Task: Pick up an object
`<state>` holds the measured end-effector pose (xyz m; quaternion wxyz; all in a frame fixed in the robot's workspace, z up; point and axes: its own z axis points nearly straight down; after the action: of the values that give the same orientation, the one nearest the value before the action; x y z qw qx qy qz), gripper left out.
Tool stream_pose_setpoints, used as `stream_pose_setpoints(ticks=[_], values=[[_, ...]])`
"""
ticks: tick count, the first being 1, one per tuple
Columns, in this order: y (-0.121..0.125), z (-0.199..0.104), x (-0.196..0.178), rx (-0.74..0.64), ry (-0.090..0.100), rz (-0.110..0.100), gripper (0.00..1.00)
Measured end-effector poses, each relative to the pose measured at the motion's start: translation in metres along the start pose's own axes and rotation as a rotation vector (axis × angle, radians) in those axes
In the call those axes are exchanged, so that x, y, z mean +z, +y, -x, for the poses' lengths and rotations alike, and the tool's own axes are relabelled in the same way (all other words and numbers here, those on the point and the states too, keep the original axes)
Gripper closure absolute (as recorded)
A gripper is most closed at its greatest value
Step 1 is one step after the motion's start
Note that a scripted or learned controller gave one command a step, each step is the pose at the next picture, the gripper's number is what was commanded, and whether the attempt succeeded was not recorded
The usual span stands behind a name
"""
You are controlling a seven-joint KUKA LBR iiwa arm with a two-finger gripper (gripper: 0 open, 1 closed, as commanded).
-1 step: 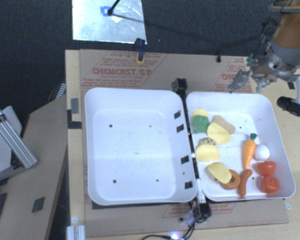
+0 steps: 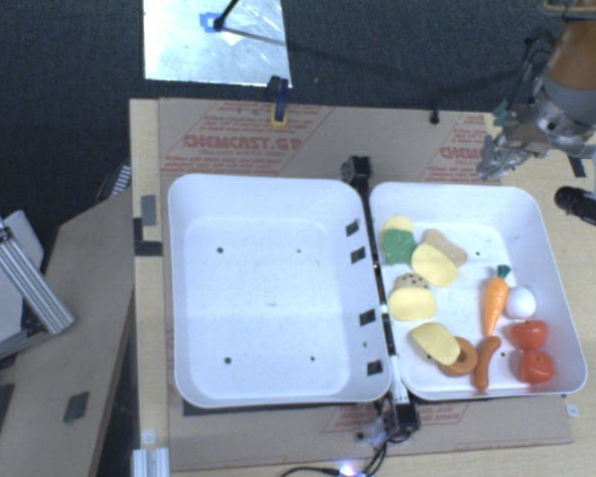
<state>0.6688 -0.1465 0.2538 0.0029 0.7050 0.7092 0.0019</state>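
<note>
Bench (image 2: 228, 132): cardboard sheet, two white bins (image 2: 268, 286) | pincer (image 2: 497, 162): state unclear

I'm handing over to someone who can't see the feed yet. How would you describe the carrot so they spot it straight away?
Look at the right-hand white bin, the one holding the toy food. Near its right side lies the carrot, a long orange cone with a small green top pointing away from the camera. A round white egg sits just to its right, and the curved brownish sausage is below it.
</note>
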Motion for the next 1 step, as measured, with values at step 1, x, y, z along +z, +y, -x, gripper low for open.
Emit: stream_pose_setpoints(ticks=[1], values=[[-0.0267, 0.0104, 0.1459, 0.006, 0.004, -0.019, 1.00]])
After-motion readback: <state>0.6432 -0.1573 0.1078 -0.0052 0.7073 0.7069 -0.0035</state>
